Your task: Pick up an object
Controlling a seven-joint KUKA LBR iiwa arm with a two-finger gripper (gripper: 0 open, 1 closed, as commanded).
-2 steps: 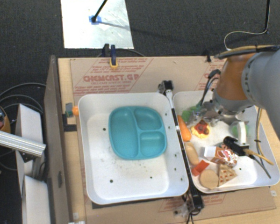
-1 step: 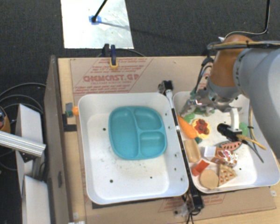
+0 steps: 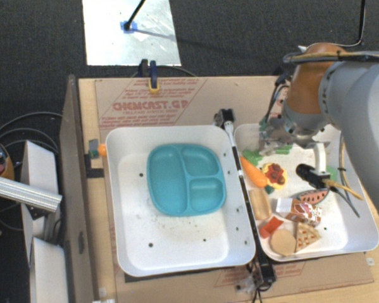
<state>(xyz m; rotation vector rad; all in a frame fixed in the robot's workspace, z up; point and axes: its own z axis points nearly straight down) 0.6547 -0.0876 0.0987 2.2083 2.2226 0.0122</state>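
Green toy piece [image 3: 252, 156] is seen just lower left of the gripper [image 3: 276, 139] in the right bin [image 3: 371, 233]; jaw state cannot be told

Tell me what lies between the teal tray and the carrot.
In the camera view, the two bins' adjoining rims run between the teal tray and the carrot; white bin floor lies bare beside the tray.

Bulky grey arm [image 3: 358, 107] with orange wrist band [image 3: 306, 78] and thin cables [image 3: 275, 102].
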